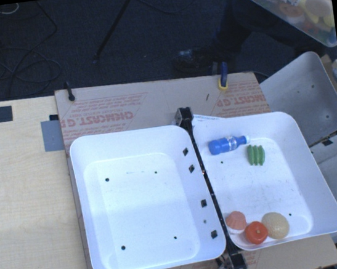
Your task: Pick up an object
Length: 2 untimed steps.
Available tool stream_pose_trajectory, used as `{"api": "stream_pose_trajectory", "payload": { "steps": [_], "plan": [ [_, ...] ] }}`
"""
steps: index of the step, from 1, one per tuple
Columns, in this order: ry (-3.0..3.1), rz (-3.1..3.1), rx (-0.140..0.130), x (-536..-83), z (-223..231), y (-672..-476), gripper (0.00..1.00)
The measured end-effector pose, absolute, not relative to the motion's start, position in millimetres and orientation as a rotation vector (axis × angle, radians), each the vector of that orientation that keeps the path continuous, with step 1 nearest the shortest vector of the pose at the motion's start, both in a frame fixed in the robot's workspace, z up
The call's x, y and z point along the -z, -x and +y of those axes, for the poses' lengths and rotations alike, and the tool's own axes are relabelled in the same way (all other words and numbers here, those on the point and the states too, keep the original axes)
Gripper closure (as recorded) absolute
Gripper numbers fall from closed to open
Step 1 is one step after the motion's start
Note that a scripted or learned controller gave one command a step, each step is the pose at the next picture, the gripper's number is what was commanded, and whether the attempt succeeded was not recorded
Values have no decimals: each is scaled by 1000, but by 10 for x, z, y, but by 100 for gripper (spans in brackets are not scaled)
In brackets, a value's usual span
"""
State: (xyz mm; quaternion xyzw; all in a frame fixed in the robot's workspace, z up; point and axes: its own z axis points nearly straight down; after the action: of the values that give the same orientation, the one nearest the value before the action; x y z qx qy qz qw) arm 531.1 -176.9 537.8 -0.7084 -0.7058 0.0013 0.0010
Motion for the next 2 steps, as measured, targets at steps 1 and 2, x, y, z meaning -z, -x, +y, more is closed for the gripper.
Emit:
{"api": "stream_pose_trajectory", "payload": {
  "steps": [1, 2],
  "plan": [
    [2226, -2215, -3, -5385, -2161, -4734, 0],
    [2217, -2224, -3, -5375, -2132, -4789, 0]
  ]
}}
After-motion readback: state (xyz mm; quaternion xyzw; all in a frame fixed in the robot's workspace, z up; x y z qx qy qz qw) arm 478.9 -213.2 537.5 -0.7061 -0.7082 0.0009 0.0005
